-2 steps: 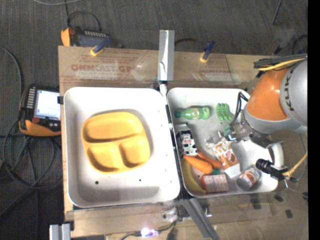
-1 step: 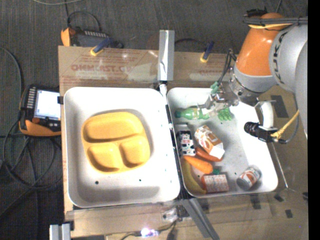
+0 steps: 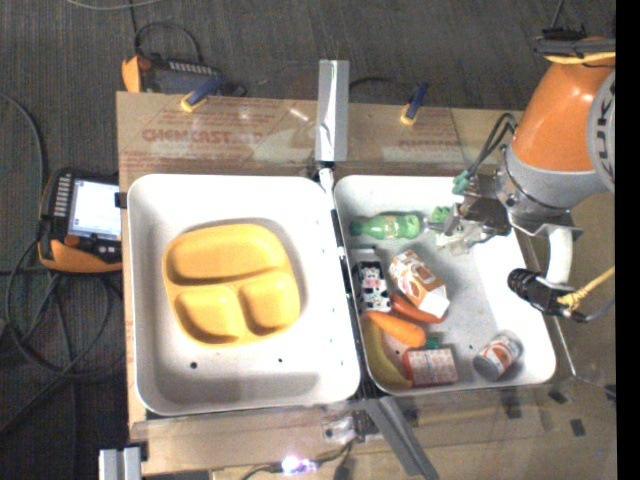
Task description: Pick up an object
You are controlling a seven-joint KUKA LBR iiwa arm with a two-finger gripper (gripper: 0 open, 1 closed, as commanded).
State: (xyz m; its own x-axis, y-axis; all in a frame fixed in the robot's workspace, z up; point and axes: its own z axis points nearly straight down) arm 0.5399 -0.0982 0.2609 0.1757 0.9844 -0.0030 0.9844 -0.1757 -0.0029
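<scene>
The right bin [image 3: 520, 313] holds several items. A green bottle [image 3: 392, 227] lies on its side near the back wall. Below it are an orange-and-white carton [image 3: 416, 282], a small black-and-white box [image 3: 370, 286], a carrot [image 3: 398, 328], a banana [image 3: 380, 356], a red-labelled packet [image 3: 432, 366] and a small can [image 3: 497, 354]. My gripper [image 3: 464, 224] hangs low over the back of this bin, just right of the bottle's cap end. Nothing is visibly held in it.
The left bin [image 3: 150, 348] carries a yellow divided tray [image 3: 234, 280]. A metal post [image 3: 331, 108] stands behind the gap between the bins. A black cable fitting [image 3: 530, 286] juts over the right bin's right rim. A handheld pendant [image 3: 85, 220] lies left of the bench.
</scene>
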